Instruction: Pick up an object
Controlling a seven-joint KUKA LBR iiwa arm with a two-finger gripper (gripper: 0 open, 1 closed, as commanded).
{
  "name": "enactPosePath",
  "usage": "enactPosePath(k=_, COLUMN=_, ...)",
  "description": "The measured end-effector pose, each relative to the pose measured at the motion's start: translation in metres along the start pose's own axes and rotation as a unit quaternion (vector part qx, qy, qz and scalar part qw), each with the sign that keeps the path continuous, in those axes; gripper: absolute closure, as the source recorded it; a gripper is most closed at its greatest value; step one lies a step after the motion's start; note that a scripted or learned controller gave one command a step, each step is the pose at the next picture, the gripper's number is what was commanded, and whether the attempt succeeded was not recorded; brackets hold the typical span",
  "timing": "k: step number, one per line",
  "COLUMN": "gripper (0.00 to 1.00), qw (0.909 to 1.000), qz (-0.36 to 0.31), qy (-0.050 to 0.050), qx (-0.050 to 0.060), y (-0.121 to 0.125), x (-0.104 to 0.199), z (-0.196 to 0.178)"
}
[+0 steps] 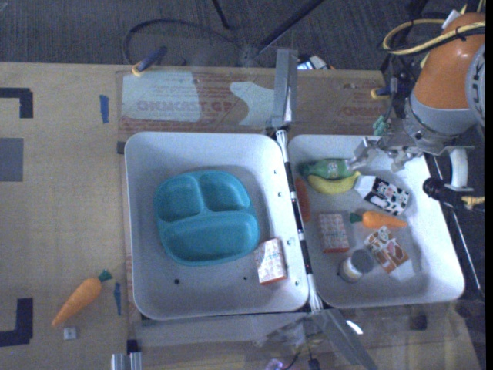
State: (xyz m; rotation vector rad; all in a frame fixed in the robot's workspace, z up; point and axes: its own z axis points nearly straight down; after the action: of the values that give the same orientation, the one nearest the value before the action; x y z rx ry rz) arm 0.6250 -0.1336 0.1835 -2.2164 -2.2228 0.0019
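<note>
Fingers of the gripper (368, 154) were too blurred to judge, so I cannot tell whether they were apart or together, and nothing showed between them. They hung over the upper part of the right bin (443, 280), just beside a green object (327, 166) and a yellow banana (333, 183). Near them lay a black-and-white carton (384, 194), an orange carrot (380, 220), a pink box (333, 231), a small patterned carton (387, 250) and a grey can (353, 267). The lower right corner of this bin had open floor. The left bin (142, 206) held a blue divided plate (206, 216) and a box (270, 261) near its right wall. Another carrot (77, 299) lay on the bench (62, 206), well apart.
</note>
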Motion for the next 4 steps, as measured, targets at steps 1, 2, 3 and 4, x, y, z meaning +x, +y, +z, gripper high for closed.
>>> enactPosePath(k=1, gripper=0.0, qw=0.9991, qz=-0.043, qy=-0.001, qx=-0.002, y=-0.01, x=-0.032, z=0.079)
enactPosePath(k=2, gripper=1.0, qw=0.9991, qz=-0.041, qy=-0.001, qx=-0.003, y=-0.01, x=-0.034, z=0.07)
enactPosePath(k=3, gripper=1.0, qw=0.9993, qz=0.036, qy=-0.001, qx=-0.001, y=0.016, x=0.006, z=-0.031)
enactPosePath(k=4, gripper=1.0, qw=0.9982, qz=0.06, qy=0.0, qx=0.0, y=0.019, x=-0.058, z=0.062)
